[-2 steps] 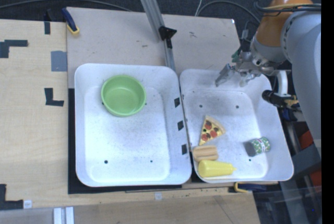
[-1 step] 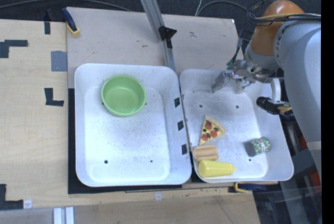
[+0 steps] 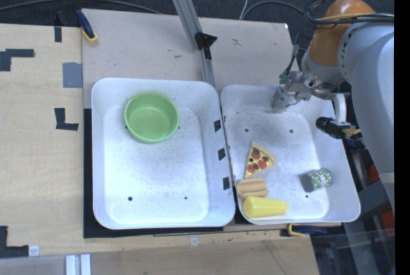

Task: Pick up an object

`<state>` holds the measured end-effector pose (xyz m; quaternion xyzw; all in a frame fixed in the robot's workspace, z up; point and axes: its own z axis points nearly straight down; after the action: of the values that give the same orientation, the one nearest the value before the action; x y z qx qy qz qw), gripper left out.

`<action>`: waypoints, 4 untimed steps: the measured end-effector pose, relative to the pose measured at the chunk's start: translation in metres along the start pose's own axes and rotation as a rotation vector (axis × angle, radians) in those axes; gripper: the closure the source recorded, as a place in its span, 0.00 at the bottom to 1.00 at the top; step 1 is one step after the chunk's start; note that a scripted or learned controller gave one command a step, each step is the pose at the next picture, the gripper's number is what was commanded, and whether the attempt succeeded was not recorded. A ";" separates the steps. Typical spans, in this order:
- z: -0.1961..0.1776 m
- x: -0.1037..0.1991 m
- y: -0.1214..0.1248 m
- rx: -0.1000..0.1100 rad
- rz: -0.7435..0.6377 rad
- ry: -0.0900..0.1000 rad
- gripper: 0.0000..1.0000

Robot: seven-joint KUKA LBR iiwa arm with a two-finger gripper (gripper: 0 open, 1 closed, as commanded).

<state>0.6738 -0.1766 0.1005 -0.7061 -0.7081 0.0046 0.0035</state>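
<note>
The task named no single object, so any of the things in the bins could count. In the right bin (image 3: 333,203) four small things lay close together toward its near side. A toy pizza slice (image 3: 259,160) lay flat near the middle of that bin, a little to the left. Just nearer than it lay a small brown hot dog (image 3: 252,188), and touching or almost touching that, at the near rim, a yellow piece (image 3: 264,206) lay on its side. A small can with a green band (image 3: 317,179) lay on its side to the right of these, apart from them.

In the left bin (image 3: 102,158) a green bowl (image 3: 152,116) stood upright in the far part, alone.

The gripper (image 3: 282,100) was over the far edge of the right bin, well apart from all four small things. Nothing was visible between its fingers; whether they were open or closed I could not tell, because this part was small and blurred. The grey arm (image 3: 368,56) with its orange band (image 3: 343,11) came in from the right, above the far right corner of the bin.

A grey metal pole (image 3: 182,1) ran at a slant from the far side down toward the place where the two bins met. The bins sat on a pale wooden bench (image 3: 38,158).
</note>
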 end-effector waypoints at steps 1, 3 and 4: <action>-0.044 0.001 0.006 -0.015 0.001 0.001 1.00; -0.116 -0.004 0.001 -0.013 0.001 0.002 1.00; -0.107 0.051 -0.002 -0.009 -0.003 0.003 1.00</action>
<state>0.6729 -0.1255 0.2075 -0.7050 -0.7092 0.0004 0.0014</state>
